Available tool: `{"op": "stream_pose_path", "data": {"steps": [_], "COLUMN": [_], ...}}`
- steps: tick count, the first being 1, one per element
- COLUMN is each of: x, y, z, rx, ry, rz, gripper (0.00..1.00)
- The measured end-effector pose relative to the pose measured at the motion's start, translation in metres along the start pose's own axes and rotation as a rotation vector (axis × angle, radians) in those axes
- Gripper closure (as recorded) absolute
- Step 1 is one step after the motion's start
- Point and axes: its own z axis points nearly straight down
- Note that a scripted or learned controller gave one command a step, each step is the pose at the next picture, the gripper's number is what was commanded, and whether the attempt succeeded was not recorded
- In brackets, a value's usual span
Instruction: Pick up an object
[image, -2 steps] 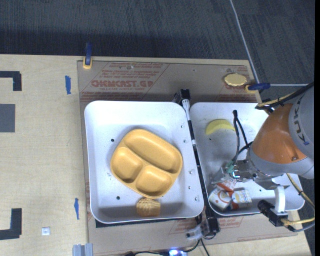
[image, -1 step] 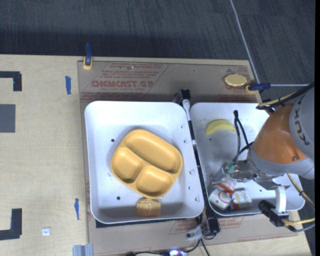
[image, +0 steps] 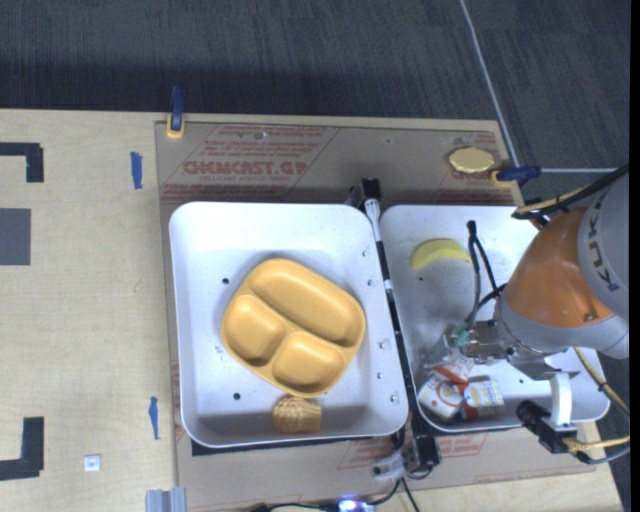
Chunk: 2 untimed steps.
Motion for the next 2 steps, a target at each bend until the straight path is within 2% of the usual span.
{"op": "stream_pose_path", "data": {"steps": [2], "x": [0.0017], "y": [0.0001], "z": [0.0], "rx": [-0.001], "ry": [-0.002], "rz": [0.001], "gripper": [0.0]}}
